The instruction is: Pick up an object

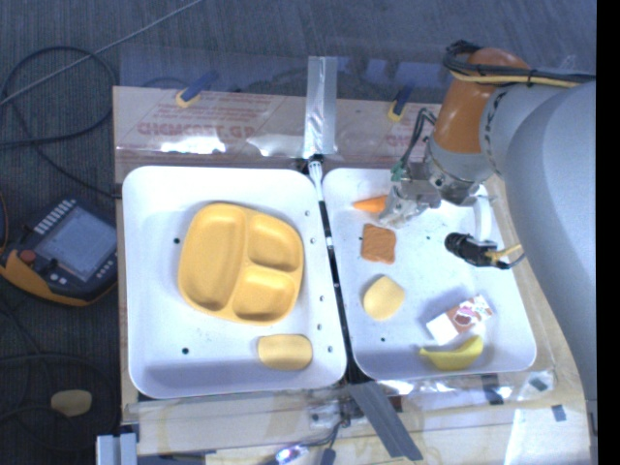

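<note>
The tool (402, 209) hangs low in the far part of the right bin (523, 352), on the grey arm reaching in from the right. Whether it is open or closed cannot be told from this slant, and nothing can be seen gripped in it. It stands just right of an orange wedge (369, 203) and just far-right of a brown square (378, 244); contact with either cannot be made out.

The wedge lies near the bin's far-left corner, close to the far wall and to the ridge where the two bins meet. Its long axis runs left to right, with the narrow tip pointing left at the ridge and the broad end toward the tool. The brown square lies flat just nearer than the wedge.

Bare floor opens in the middle of the right bin. Further toward the near side lie a pale yellow lump (384, 296), a white and red packet (461, 318) and a banana (453, 354) along the near wall.

The left bin (145, 289) holds a yellow divided tray (240, 262) and a tan oval (285, 351).
</note>
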Robot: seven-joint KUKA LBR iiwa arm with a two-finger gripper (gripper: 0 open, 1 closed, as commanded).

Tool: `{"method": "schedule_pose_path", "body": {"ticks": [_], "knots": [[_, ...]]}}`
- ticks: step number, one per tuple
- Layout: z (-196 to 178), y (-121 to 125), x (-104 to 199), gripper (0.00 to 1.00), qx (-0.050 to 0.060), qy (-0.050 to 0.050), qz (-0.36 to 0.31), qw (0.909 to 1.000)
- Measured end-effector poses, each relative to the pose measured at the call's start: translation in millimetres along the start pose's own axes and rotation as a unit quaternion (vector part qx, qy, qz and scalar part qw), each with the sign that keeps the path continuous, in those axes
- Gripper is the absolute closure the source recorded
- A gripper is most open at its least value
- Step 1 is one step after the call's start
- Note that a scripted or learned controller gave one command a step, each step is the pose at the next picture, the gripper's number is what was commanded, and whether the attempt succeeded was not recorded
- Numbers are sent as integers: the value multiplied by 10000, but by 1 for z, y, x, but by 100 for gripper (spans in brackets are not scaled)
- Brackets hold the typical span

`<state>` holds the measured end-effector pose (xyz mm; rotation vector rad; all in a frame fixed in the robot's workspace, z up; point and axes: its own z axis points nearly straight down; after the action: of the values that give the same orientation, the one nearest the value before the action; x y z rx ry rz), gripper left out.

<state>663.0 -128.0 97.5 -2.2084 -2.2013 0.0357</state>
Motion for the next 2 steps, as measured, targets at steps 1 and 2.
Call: {"method": "schedule_pose_path", "body": {"ticks": [1,2], "knots": [[-1,1,0,0,-16,-2,-4,10000],[7,-15,-52,0,-222,-46,-1127,9934]]}}
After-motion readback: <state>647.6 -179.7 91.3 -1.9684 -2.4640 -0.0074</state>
